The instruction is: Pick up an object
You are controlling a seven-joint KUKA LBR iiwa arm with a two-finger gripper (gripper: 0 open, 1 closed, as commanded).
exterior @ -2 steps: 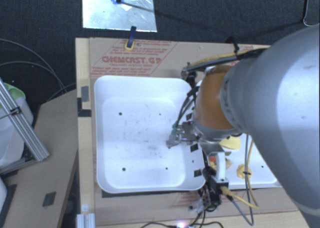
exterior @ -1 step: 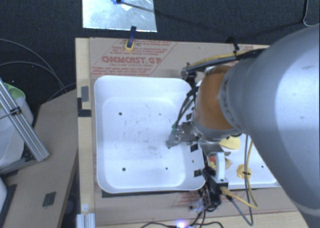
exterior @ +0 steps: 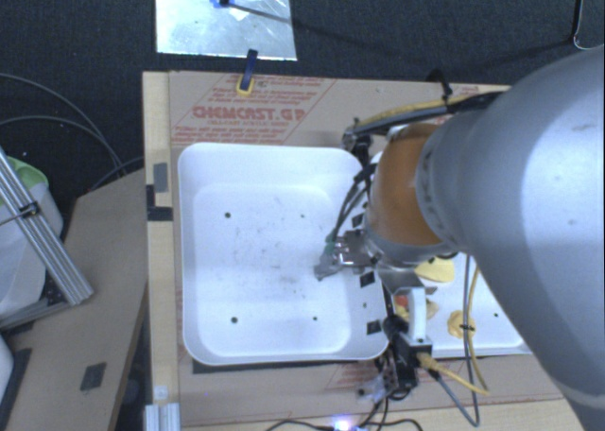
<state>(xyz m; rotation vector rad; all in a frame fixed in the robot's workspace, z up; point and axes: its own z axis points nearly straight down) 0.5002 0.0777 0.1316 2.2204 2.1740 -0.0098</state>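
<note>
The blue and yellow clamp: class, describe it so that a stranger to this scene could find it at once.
Start at the left white bin and go up past its top rim onto the brown board with red lettering. At that board's upper edge, below the shiny metal sheet, sits the clamp, the one blue and yellow thing there.

Left white bin (exterior: 203, 231) is looking like smooth plastic w/ a slight sheen, faintly scuffed; arm's grey shell (exterior: 529, 193) is showing a smooth satin finish; orange band (exterior: 402, 198) is gleaming glossy; foil-like sheet (exterior: 225, 4) is glinting, crinkled; board (exterior: 250, 103) is reading as matt cardboard.
</note>
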